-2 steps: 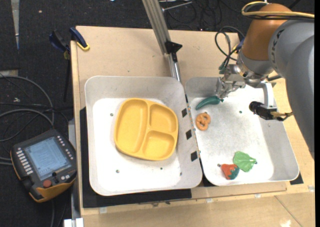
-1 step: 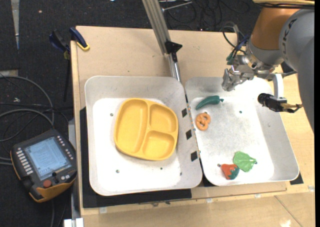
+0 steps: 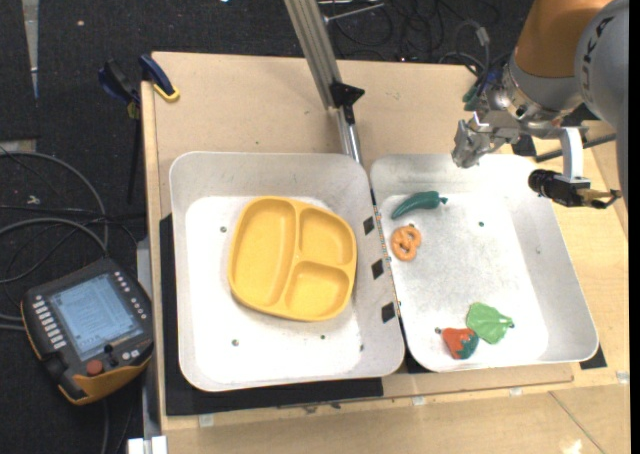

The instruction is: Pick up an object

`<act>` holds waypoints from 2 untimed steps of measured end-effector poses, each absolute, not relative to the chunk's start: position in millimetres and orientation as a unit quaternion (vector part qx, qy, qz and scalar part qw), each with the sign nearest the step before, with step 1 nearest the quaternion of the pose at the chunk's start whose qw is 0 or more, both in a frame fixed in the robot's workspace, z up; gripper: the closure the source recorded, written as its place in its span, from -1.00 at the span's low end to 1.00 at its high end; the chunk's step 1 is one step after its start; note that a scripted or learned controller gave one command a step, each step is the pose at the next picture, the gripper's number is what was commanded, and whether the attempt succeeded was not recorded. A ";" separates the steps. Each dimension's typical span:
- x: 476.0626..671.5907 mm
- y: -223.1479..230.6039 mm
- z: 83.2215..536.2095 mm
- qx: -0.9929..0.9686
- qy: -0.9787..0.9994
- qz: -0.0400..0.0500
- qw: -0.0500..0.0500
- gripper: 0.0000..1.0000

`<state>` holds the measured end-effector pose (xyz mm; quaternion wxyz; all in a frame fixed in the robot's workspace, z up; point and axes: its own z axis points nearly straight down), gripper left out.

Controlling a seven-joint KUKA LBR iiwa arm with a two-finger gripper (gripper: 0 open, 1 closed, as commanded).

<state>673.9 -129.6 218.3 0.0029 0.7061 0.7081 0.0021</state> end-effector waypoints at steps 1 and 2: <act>675.0 -129.3 240.7 0.706 0.708 0.002 0.002 1.00; 668.2 -82.0 231.1 0.705 0.709 0.000 -0.001 1.00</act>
